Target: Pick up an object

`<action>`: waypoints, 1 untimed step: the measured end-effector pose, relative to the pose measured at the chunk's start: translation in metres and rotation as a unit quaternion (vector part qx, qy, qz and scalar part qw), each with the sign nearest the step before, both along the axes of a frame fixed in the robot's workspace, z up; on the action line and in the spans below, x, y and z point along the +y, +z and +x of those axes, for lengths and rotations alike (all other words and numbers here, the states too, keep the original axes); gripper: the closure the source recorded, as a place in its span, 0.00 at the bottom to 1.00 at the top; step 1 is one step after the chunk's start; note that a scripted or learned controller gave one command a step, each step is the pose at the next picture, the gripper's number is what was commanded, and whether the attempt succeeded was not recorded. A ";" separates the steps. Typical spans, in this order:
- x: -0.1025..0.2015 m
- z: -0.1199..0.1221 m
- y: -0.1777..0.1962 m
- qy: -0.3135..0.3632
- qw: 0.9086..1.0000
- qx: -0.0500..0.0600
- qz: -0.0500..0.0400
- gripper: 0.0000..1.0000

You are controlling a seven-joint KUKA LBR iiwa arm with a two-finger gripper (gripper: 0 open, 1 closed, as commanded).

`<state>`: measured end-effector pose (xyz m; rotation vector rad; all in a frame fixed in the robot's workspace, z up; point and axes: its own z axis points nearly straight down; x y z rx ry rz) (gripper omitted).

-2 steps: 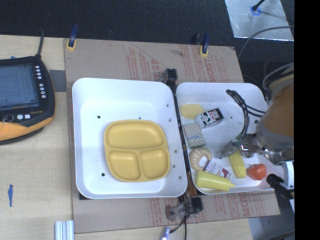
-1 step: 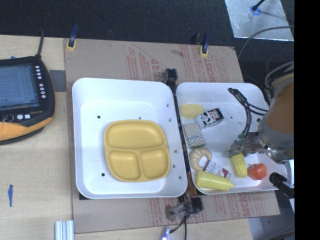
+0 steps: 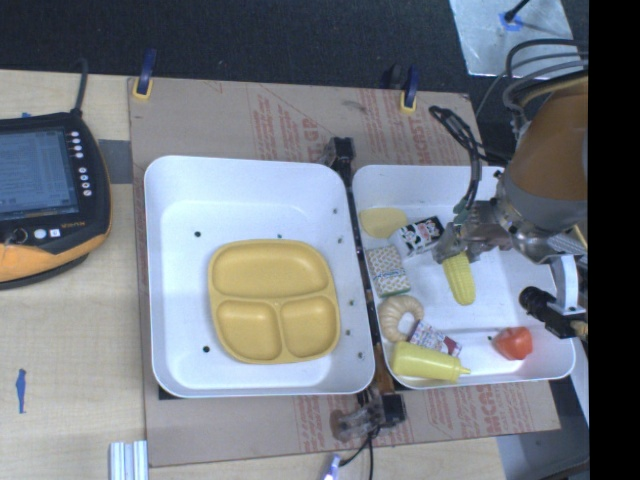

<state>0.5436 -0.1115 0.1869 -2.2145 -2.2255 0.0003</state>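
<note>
gripper [image 3: 462, 243] seen low in rt bin [image 3: 520, 371], just above corn cob [image 3: 460, 279]; finger state can't be told | cob lies mid-bin, nothing seen held | nearby: milk carton [image 3: 420, 234], bagel [image 3: 401, 317], mustard bottle [image 3: 425, 362], tomato [image 3: 513, 342] | yellow tray [image 3: 272, 299] in lt bin [image 3: 170, 268]

Dark carpet floor [image 3: 250, 18] behind a light wooden bench [image 3: 60, 368]; brown cardboard sheet [image 3: 280, 118] clamped on top; handheld control pendant [image 3: 45, 193] at left
</note>
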 end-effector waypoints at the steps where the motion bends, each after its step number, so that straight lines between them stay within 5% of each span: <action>1: 0.076 0.033 0.053 0.000 1.000 0.001 0.000 1.00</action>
